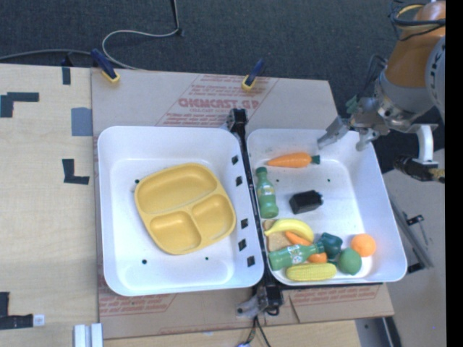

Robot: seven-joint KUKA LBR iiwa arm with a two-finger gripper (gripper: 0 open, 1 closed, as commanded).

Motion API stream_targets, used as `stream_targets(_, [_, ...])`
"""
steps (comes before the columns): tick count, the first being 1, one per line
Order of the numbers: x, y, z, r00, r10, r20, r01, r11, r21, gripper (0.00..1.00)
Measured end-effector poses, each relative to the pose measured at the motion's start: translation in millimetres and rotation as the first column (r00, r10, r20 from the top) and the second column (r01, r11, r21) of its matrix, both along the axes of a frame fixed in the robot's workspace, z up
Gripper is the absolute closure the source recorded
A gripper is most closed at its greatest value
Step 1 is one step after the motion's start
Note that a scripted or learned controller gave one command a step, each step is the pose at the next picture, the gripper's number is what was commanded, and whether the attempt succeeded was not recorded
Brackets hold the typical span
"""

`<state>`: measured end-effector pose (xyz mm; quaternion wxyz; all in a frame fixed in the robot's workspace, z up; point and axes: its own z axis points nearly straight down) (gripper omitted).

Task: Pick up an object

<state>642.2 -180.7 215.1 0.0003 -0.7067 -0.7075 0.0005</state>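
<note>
Tabletop fills most of frame, tan at left, with a cardboard sheet under two white bins. Left bin at center-left holds a yellow divided plate, three compartments, lying flat. Right bin at center-right holds the toys. Arm comes in at upper right of frame, grey with orange band. End effector sits over the upper right rim of the right bin, fingers spread apart, nothing between them.

Pickable objects, all in right bin: carrot near the top edge, lying sideways, just left and below the end effector, not touching it. Green bottle along the left wall. Black block mid-bin, apart from the rest. Lower part is a cluster: banana, second small bottle lying down, corn cob at bottom edge, green round fruit, orange at lower right.

Black cable loops across dark floor at top of frame.
</note>
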Motion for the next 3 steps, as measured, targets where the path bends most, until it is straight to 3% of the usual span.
stream_targets(1, [-40, 19, -102, 1.000, -0.001, -0.003, 0.001, 1.000, 0.001, 0.00])
stream_targets(2, [-72, 57, -129, 1.000, 0.000, 0.003, 0.000, 1.000, -0.001, 0.00])
stream_targets(3, [-71, 57, -119, 1.000, -0.001, 0.005, 0.001, 1.000, -0.002, 1.00])
